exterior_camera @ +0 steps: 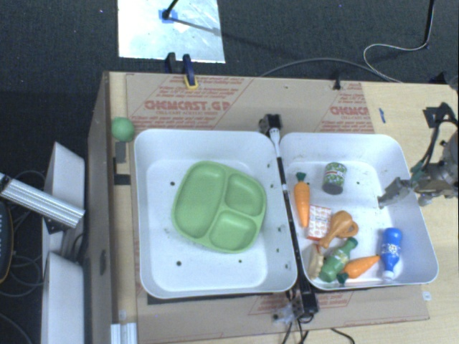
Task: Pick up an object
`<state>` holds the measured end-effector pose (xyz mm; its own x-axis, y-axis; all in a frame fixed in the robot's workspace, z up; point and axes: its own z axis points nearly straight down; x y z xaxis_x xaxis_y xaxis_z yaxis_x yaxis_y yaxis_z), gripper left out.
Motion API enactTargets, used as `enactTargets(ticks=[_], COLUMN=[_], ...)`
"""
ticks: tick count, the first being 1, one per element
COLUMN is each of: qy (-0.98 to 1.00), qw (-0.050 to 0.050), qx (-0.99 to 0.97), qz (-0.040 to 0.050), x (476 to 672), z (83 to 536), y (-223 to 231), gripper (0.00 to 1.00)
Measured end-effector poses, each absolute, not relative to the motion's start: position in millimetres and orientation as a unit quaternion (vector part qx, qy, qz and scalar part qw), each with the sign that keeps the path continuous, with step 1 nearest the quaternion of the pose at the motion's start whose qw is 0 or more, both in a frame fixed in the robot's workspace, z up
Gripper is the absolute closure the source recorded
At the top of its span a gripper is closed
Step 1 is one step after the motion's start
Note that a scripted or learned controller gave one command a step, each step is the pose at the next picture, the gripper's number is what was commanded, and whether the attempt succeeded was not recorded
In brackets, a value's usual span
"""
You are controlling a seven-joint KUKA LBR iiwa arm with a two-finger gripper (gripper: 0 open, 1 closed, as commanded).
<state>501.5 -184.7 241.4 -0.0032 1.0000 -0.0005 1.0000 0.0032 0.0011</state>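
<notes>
Reaching in from the right rim, the claw (391,192) hangs over the right bin (358,147); whether it is spread or pressed together I cannot tell. A clean pick probably means choosing something standing apart, like the blue bottle (391,251) just below it or the can (334,177) to its left, not the crowded pile (333,246).

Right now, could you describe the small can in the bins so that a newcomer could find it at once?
Look at the right white bin, the one crowded with toy food. Near its far wall, just right of the upright carrot, stands the can. It is the only squat cylinder there, with a green label and a dark top, standing apart from the pile nearer the camera.
</notes>
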Motion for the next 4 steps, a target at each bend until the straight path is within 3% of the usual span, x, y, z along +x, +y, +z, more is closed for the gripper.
enactTargets(ticks=[1, 2, 3, 4], qy=[0.708, 0.709, 0.709, 0.709], qw=[0.001, 0.001, 0.001, 0.001], qx=[0.706, 0.706, 0.705, 0.705], qz=[0.0007, 0.0012, 0.0012, 0.0004], x=[546.1, 607.1, 669.5, 669.1], z=[84, 85, 85, 85], y=[-174, -125, -104, -100], gripper=[0.00, 0.00, 0.00, 0.00])
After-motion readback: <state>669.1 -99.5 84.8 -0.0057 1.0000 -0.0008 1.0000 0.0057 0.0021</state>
